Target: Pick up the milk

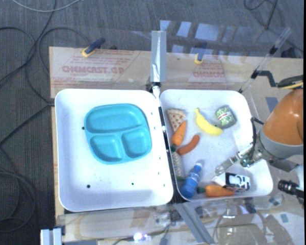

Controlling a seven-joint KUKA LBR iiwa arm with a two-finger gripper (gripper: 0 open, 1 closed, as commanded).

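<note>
- Grey carpet [20, 45] with black cables lies around the brown tabletop [107, 68], which bears two shallow white bins.
- One bin [71, 188] holds a blue plastic plate with three sections [118, 132], far from the milk carton, toward the picture's left.
- The small white and black milk carton [238, 181] lies in the other bin [245, 98], close to that bin's near right corner.
- The metal gripper [243, 160] of the grey and orange arm [285, 121] hangs just above the milk carton in the picture, not touching it as far as I can see.
- I cannot tell if the gripper is wide or narrow; it is too small and shiny.
- An orange toy carrot [219, 190] lies just beside the milk carton, and a blue bottle [192, 180] lies past that carrot.
- A yellow toy banana [208, 124] and a green and white can [225, 116] lie well up the picture from the milk carton.
- I think the job is only started: the gripper is near, but the milk carton is not yet picked up. Grabbing and lifting are left.
</note>
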